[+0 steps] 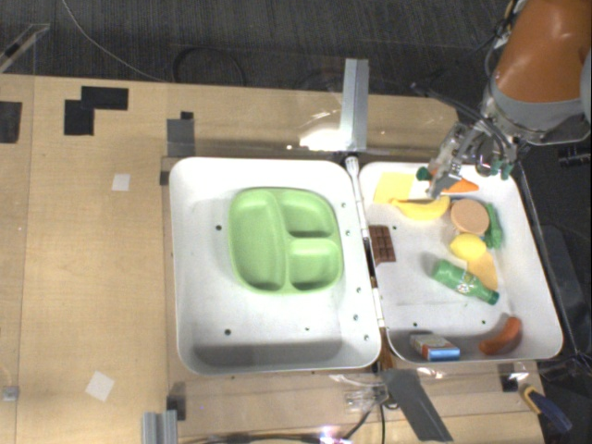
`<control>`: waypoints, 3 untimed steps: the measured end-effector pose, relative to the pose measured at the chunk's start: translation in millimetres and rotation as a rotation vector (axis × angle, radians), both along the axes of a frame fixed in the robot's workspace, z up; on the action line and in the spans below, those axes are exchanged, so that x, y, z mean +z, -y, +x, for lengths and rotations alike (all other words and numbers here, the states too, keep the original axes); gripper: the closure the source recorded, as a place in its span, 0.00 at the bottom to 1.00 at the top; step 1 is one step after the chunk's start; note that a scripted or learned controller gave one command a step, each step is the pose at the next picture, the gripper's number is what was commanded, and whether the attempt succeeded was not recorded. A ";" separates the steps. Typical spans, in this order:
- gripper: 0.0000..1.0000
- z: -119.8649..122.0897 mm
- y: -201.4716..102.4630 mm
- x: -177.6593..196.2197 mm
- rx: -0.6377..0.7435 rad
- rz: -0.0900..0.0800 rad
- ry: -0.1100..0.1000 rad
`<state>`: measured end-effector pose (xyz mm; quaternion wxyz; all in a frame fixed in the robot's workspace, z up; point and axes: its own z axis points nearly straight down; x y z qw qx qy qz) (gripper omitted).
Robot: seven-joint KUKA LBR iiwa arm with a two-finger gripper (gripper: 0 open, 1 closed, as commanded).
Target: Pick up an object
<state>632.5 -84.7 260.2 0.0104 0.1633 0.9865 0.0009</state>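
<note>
Here the jaws hover over the right bin's crowded far edge

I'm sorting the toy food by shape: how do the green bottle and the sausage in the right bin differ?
The bottle is green with a label and lies mid-bin; the sausage is reddish-brown and lies by the near right corner. The bottle is straight, the sausage curved. Both lie flat on the right bin, apart from the gripper.

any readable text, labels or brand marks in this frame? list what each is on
None legible.
Green bottle in the right bin: has a label, too small and blurred to read.
Small box at the bin's near edge: red and blue print, unreadable.
Brown bar: no readable marking.
Green tray in the left bin: plain.
</note>
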 end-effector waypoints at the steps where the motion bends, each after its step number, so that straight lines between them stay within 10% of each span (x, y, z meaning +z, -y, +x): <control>1: 1.00 -60.8 -4.9 -16.5 0.061 0.001 -0.013; 2: 1.00 -39.5 63.2 -88.3 0.300 -0.003 -0.016; 3: 1.00 -18.1 20.1 -41.5 0.353 -0.004 -0.006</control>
